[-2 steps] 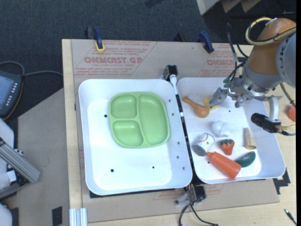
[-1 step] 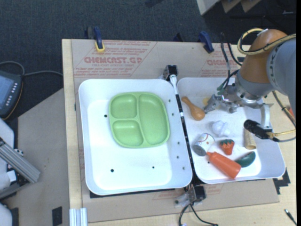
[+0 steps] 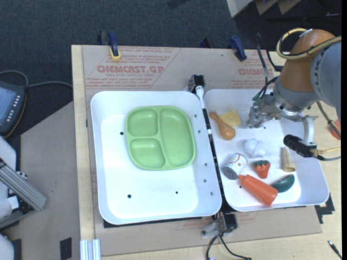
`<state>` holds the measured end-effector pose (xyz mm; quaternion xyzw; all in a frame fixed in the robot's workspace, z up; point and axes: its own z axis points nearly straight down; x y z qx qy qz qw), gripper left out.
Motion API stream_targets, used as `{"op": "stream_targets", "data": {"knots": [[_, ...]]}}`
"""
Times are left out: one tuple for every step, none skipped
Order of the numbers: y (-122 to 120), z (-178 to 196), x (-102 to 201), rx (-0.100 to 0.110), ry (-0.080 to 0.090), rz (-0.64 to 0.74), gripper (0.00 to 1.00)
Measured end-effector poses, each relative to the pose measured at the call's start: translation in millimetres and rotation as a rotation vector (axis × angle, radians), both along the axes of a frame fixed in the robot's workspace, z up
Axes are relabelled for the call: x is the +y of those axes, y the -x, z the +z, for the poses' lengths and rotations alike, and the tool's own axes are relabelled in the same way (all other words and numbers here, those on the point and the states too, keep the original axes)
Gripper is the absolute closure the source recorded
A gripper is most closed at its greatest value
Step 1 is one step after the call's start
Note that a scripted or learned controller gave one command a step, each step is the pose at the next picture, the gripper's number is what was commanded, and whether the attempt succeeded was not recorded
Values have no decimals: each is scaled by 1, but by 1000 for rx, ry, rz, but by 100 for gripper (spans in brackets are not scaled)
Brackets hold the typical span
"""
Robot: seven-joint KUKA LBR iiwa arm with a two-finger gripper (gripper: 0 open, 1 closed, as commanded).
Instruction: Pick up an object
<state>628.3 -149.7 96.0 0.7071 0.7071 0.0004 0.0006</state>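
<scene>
Hanging above the far part of the right bin [image 3: 320, 191], the arm [image 3: 303, 72] was judged to be in the approach step, with nothing seen lifted. The gripper [image 3: 259, 115] was too small and shadowed for its opening to be told. Well beyond it to the left, the green divided plate [image 3: 161, 137] lay in the left bin [image 3: 108, 188]. Nearer the camera than the gripper lay the orange carrot-like toy [image 3: 258, 188]. Just beside the gripper, to its left, lay the tan club-shaped toy [image 3: 223, 125] and a yellow piece [image 3: 232, 117]; nearest below was the small white object [image 3: 252, 146]. A short descent onto one of these was called for next.
</scene>
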Motion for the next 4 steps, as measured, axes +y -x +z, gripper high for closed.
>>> {"op": "stream_targets", "data": {"knots": [[1,64,1,-6,2,0,100],[7,118,-7,-5,2,0,100],[6,130,-7,-4,1,0,100],[37,122,41,5,-3,4,100]]}}
